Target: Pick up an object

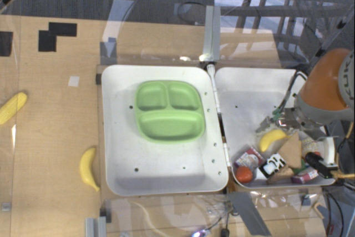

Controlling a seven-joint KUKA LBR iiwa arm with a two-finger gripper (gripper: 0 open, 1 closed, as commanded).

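Note:
The right bin [249, 97] holds a heap of small objects in its near right corner. A yellow banana-shaped toy [271, 140] lies at the heap's top left, beside a brown cardboard-like piece [292, 148]. Below them sit a red ball [244, 175], a purple packet [249, 159], a black-and-white item [273, 165] and a maroon item [304, 176]. My gripper [281, 121] hangs low over the bin, just above and touching or nearly touching the yellow toy's upper end. The arm's orange band [327, 89] rises behind it.
The left bin [119, 169] holds a green divided plate [169, 110]. A metal divider [217, 114] separates the bins. Two yellow bananas [89, 168] [11, 107] lie on the bench left of the bins. Cables and a clear frame stand behind the right bin.

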